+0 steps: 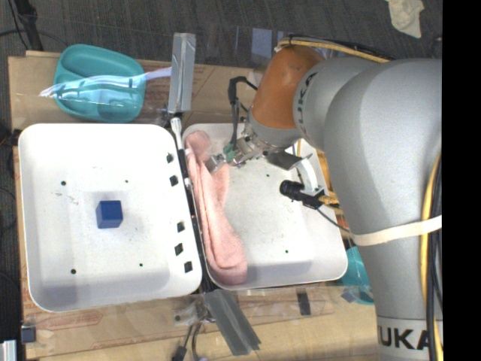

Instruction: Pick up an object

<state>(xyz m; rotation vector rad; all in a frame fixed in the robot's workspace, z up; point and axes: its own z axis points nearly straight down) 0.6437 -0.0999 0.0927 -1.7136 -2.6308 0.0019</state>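
pink cloth (pixel 214 209) along left wall of right bin (pixel 301 265): soft, light, limp; pinch bunched upper fold. gripper (pixel 229 156) at cloth's top end, grip state unclear.

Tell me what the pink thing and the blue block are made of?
The pink thing looks like soft cloth, perhaps terry: it lies limp, matte and fuzzy along the right bin's left wall. The blue block has sharp edges and a dull face, so foam, wood or plastic.

Dark grey carpeted floor (pixel 135 6) runs behind the light wooden bench top (pixel 218 77). A crumpled pale cloth (pixel 403 10) lies on the floor past the bench's far right corner. Lighting even, overhead; shadows soft.
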